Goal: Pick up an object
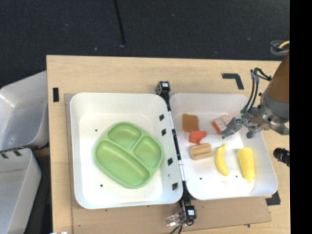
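Note:
The right bin (209, 191) holds several toy foods: a brown square piece (190, 122), a red-orange piece (197, 136), a tan bread roll (200, 151), a small yellow banana (222, 160), a larger yellow piece (246, 163) and a red and white packet (221, 124). My gripper (240, 128) hangs over the bin's right part, open, one finger (231, 127) reaching toward the packet and the other finger (252, 132) further right. Nothing sits between them. The arm enters from the right edge.
The left bin (80, 189) holds a green divided plate (128, 154). A divider with black clips (171, 145) separates the two bins. Grey-white containers (22, 116) stand off the bench at the left. Cables (254, 89) hang by the wrist.

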{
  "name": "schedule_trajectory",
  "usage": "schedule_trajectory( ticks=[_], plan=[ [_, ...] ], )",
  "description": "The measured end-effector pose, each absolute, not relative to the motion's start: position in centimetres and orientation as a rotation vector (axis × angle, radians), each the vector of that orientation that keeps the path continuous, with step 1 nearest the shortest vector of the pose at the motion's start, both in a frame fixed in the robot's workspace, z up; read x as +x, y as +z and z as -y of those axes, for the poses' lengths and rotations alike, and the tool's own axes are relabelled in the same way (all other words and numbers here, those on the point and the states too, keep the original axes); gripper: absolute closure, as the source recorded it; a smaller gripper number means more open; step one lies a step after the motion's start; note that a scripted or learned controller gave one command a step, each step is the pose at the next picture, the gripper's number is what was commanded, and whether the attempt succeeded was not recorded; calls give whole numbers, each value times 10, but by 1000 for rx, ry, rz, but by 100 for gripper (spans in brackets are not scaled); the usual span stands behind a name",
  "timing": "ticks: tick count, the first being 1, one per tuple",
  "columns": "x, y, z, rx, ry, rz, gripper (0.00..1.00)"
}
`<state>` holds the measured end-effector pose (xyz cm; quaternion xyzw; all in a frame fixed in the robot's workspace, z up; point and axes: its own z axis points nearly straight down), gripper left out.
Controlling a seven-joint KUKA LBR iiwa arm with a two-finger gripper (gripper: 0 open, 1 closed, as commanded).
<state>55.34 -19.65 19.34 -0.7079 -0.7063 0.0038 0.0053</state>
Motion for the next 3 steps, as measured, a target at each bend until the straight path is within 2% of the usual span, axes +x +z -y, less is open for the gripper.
schedule_trajectory(
  ticks=[1, 3],
  plan=[
    [557, 201, 196, -2221, 0, 2224, 0],
    [554, 107, 197, -2223, 5, 2217, 0]
  ],
)
